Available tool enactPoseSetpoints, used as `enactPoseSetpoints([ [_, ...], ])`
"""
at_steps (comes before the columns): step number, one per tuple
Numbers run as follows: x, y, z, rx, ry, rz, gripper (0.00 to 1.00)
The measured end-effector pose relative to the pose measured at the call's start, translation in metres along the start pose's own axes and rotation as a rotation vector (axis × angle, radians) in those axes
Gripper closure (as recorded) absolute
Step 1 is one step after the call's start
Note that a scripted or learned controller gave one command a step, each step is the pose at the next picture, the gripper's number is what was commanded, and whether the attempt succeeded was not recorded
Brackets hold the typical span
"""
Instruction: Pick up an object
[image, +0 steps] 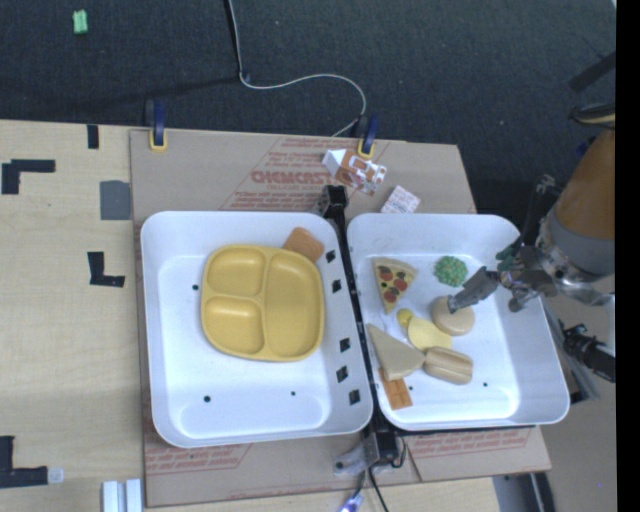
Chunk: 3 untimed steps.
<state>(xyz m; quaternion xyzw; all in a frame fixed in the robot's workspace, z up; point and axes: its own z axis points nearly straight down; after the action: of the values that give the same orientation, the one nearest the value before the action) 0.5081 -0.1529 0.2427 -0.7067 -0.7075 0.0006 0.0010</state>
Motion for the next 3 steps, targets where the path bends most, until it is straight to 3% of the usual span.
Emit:
enactPoseSetpoints([
  [1,0.035,0.052,0.132,0.009,0.003,-0.003,0.0],
  [2,0.06,0.089,0.16,-0.001,-0.001,-0.003,0.0],
  [3,0.059,0.088,0.148,-0.002,-0.001,-0.001,1.0],
])
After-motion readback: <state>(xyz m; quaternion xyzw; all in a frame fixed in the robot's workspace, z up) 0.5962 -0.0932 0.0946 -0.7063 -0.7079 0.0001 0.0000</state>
